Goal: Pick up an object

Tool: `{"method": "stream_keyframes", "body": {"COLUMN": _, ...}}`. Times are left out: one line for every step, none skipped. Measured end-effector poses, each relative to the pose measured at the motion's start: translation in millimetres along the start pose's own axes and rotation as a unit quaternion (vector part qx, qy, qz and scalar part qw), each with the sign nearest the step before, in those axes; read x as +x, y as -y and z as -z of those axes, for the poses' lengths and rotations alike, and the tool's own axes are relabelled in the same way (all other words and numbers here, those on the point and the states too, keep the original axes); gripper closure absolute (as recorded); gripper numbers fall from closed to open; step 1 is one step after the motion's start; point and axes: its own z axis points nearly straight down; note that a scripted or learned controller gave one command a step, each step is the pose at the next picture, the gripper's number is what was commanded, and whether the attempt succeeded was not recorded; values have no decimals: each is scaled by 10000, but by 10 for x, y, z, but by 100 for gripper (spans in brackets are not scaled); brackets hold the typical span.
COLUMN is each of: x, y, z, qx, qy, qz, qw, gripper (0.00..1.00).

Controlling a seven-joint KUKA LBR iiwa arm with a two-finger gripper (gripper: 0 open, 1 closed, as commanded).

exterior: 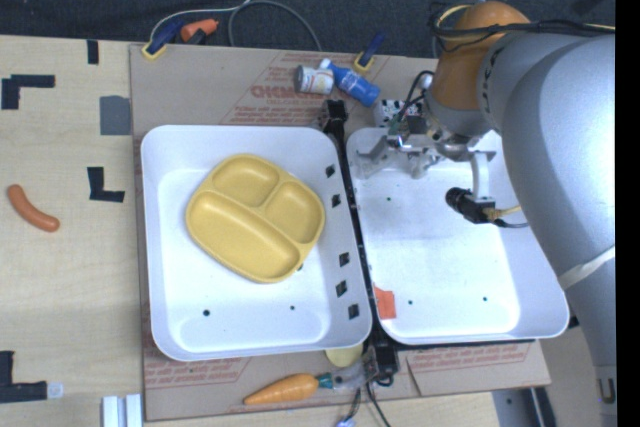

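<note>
A yellow divided plate [257, 215] lies in the left bin [250, 320]. In the right bin [440, 265], a small orange piece [384, 303] rests against the near left wall. My gripper [402, 148] hangs low over the far left corner of the right bin, below the orange band [470, 55] of the arm. Nothing is visibly held in it. It is far from the orange piece and separated from the plate by the wall between the bins.
A blue-and-white bottle [338, 80] lies on the cardboard behind the bins. A toy carrot [283, 389] sits in front of them, and a sausage [32, 208] lies on the wooden bench at far left. The large grey arm [570, 155] covers the right bin's right side.
</note>
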Motion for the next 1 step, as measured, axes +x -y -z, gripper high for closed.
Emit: {"method": "stream_keyframes", "body": {"x": 85, "y": 170, "z": 6, "qx": 4, "qy": 10, "qz": -14, "qw": 10000, "gripper": 0}}
